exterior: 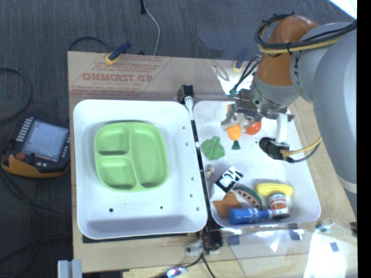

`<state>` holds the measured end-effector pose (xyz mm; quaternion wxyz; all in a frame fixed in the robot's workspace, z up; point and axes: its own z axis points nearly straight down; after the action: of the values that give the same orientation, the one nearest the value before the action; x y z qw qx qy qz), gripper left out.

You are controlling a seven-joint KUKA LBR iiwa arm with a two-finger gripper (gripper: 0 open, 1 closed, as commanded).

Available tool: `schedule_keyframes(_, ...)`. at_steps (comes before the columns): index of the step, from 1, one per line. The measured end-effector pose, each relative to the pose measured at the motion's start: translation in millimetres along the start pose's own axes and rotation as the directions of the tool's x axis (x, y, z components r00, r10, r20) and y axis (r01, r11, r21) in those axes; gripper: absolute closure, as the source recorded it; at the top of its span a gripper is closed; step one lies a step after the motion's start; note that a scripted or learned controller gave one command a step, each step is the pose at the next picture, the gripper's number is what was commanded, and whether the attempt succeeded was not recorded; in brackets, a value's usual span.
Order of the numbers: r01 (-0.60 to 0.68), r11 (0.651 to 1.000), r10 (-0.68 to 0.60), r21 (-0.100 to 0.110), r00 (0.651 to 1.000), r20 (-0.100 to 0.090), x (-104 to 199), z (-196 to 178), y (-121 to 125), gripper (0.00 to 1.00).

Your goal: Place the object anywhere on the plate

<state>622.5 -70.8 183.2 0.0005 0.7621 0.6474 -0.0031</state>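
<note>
We cannot tell whether the gripper grips the orange item below it; its fingertips blur into clutter. The arm is cut off at the right edge. The can label is unreadable.

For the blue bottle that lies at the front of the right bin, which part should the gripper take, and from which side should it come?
Grip the blue bottle across the middle of its body, coming straight down from above. It lies on its side, long axis running left to right, so the fingers would likely close best front to back. The small jar sits close at its right end and a brown piece at its left, so the middle looks freest.
</note>
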Motion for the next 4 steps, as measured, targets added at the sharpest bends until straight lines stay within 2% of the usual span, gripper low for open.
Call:
schedule_keyframes(1, -0.256, 0.967, 0.256, 0.002, 0.967, -0.003, 83.6, 0.3, 19.2, 1.00)
schedule_keyframes(2, -0.257, 0.966, 0.257, 0.001, 0.966, -0.001, 81.5, 0.0, 19.5, 0.00)
schedule_keyframes(3, -0.254, 0.967, 0.254, 0.003, 0.967, 0.003, 81.5, -8.6, 19.3, 1.00)
schedule_keyframes(4, -0.337, 0.941, 0.337, 0.005, 0.941, -0.003, 134.3, 0.4, -19.1, 1.00)
